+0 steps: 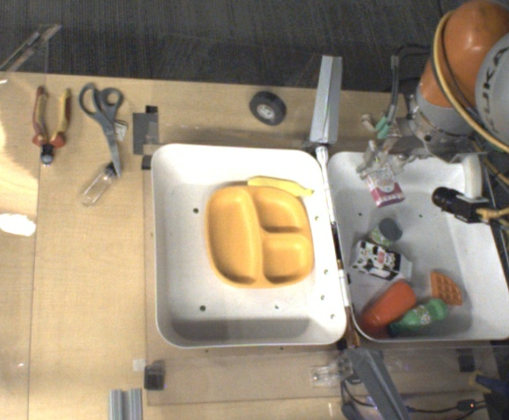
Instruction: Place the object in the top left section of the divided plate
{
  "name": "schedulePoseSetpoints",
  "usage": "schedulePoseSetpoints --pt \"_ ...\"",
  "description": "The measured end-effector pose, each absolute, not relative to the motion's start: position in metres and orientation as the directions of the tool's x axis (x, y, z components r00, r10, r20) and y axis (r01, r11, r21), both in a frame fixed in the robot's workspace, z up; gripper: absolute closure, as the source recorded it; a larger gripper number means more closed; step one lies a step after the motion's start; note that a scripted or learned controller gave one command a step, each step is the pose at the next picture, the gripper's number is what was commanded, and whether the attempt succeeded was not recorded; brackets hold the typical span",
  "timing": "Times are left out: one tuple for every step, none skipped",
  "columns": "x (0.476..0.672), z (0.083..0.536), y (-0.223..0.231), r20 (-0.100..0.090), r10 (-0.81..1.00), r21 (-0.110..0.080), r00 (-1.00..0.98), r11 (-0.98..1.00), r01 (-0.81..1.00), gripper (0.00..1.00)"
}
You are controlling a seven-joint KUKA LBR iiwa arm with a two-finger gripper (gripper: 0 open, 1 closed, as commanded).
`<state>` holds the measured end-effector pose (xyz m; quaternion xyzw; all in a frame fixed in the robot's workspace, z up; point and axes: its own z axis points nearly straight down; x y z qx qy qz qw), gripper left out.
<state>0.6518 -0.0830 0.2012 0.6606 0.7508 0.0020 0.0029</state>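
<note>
The yellow divided plate (pixel 259 234) lies flat at the centre of the frame, in the left white bin (pixel 180 261) (one long section on its left side, two smaller ones on its right). A small pink-and-white carton (pixel 385 189) sits at upper right, in the right bin's (pixel 491 313) top corner.

I work in a robotics lab: a plywood bench (pixel 62 261) carries 2 white bins (pixel 176 322), with scissors (pixel 106 116), pliers (pixel 49 121) and a tape roll (pixel 268 108) lying beside them, and cables (pixel 499 208) trailing from my arm.
</note>
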Motion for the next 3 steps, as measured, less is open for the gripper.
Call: schedulePoseSetpoints --pt "0.643 0.186 -0.013 0.001 1.000 0.005 0.021 -0.021 1.000 1.00" --pt "0.639 0.185 0.044 0.001 1.000 0.004 -0.005 0.005 1.000 1.00" --pt "0.639 0.185 0.044 0.001 1.000 0.004 -0.005 0.005 1.000 0.00"
